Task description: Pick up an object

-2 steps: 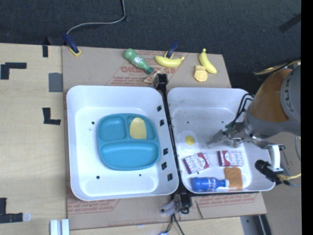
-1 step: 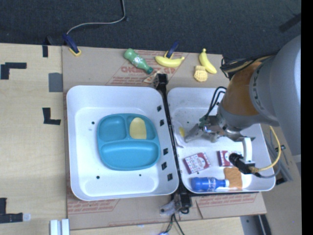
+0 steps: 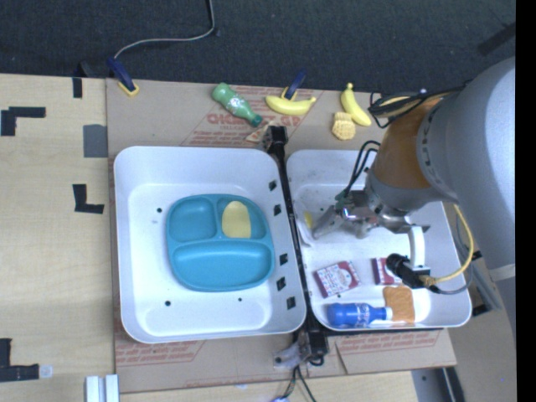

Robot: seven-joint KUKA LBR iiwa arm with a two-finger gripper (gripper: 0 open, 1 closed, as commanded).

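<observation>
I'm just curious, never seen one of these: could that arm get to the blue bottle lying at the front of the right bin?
Probably yes. The blue bottle lies uncovered in the right bin, where the gripper already is; only the orange item crowds it.

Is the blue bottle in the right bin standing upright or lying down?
Lying down. The blue bottle shows its whole side along the near wall of the right bin, beside an orange item.

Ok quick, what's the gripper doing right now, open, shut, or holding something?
Gripper: low in the right white bin; whether open, shut or holding anything cannot be told.
</observation>
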